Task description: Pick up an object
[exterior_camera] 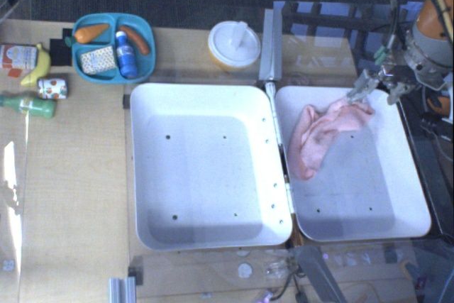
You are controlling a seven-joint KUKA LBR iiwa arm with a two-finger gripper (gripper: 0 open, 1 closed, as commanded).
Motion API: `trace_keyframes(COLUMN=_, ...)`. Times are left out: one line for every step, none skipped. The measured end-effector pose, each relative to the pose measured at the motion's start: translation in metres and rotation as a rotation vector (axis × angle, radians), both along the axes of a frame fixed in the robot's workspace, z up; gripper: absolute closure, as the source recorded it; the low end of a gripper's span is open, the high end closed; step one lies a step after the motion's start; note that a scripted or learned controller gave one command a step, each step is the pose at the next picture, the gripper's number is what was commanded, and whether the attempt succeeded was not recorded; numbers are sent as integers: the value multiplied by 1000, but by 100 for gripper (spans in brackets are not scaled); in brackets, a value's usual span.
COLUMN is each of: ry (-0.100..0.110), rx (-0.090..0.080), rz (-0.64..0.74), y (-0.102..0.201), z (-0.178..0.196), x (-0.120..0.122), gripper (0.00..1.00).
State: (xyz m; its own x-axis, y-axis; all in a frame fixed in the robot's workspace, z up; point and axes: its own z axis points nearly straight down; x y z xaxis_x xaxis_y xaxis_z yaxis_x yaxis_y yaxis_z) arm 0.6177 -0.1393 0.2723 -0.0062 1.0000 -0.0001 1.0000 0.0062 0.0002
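Observation:
A crumpled pink cloth [323, 133] lies in the right bin [383, 216], stretching from the bin's left wall up toward its far right corner. My gripper [377, 89] hangs over that far right corner, just above the cloth's upper tip. Its two fingers stand spread apart, so it is open. The left fingertip [361, 90] is close to the cloth's tip; whether it touches, I cannot tell. Nothing sits between the fingers.
The left bin [206, 223] lies beside the right one. Behind it stand a white lidded tub [235, 44] and a blue tray [113, 47] of toy food. A banana [39, 66], a can [52, 88] and a green bottle [28, 106] rest at far left.

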Motion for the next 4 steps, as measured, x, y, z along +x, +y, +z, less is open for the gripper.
trace_keyframes(ry=2, rx=1, rz=84, y=44, z=-119, x=6, gripper=0)
trace_keyframes(ry=-16, rx=-4, rz=232, y=46, z=-180, x=21, gripper=0)
trace_keyframes(ry=-24, rx=-8, rz=307, y=50, z=-179, x=-1, gripper=0)
trace_keyframes(ry=-31, rx=-13, rz=307, y=49, z=-168, x=2, gripper=100)
